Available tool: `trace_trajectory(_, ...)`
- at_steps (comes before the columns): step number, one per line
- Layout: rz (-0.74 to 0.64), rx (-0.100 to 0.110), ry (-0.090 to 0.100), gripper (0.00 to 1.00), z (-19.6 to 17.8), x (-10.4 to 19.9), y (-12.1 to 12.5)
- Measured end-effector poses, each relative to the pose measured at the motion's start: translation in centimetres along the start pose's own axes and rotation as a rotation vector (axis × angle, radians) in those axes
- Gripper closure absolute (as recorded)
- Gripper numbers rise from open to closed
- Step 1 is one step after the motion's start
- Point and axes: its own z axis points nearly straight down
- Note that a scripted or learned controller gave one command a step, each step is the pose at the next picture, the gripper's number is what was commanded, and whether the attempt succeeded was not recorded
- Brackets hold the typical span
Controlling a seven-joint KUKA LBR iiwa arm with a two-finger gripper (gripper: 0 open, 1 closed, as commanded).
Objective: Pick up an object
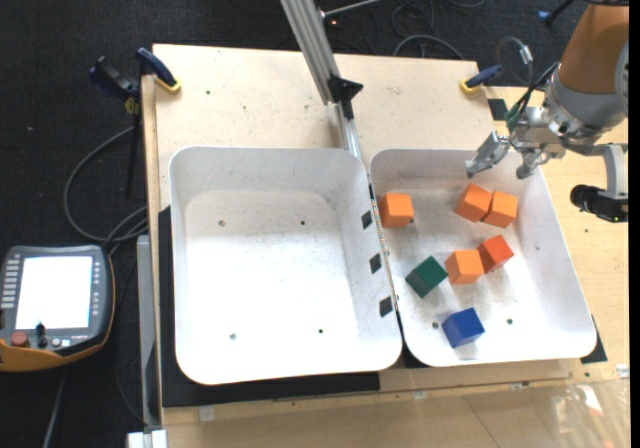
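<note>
Right bin (560,266): two touching orange blocks (487,205) at far side; gripper (506,163) above them, fingers spread, holding nothing. Lone orange block (397,208) left; green block (427,276), orange-red pair (479,260), blue block (462,326) nearer.

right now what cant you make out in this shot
- Arm: camera view, cut off by the right and top edges above the orange band.
- Orange blocks: two touching; their shared faces hidden.
- Small dark marks on the right bin floor: too small to identify.
</note>
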Motion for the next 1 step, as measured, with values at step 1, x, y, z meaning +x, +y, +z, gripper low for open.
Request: trace_trajectory(1, 0.009, 0.005, 0.001, 0.00, 4.19, -2.87, -6.60)
